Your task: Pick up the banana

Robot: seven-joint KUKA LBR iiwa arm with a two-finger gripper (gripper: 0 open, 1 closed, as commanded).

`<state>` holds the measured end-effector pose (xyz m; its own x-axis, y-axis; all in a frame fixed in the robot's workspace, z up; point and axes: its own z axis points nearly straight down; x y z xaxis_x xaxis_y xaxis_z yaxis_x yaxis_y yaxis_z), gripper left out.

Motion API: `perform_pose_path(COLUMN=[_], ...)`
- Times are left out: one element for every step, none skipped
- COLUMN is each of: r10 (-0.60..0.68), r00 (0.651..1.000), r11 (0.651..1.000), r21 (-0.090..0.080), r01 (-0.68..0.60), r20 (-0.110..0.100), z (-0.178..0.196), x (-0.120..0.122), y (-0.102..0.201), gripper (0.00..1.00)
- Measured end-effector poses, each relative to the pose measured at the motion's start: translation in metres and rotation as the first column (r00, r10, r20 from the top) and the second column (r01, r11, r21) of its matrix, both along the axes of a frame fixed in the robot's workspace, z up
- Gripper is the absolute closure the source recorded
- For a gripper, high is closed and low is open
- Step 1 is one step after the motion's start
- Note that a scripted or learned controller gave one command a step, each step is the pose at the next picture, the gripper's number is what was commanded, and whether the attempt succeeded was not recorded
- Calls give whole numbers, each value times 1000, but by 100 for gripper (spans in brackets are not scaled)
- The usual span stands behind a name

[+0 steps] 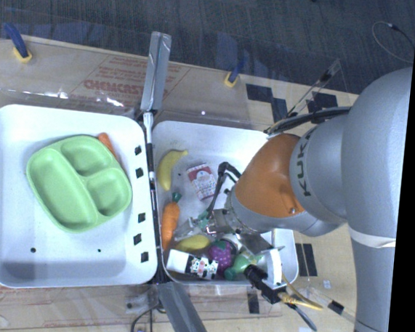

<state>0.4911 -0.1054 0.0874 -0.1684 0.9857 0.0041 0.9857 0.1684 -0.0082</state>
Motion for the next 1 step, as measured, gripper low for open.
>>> perform_pose_path(r10=[67], r00=[998], r11=[998], r21=[-1], r01=[-67], r20=[1], z=[0], x=[0], y=[6], gripper=[0])
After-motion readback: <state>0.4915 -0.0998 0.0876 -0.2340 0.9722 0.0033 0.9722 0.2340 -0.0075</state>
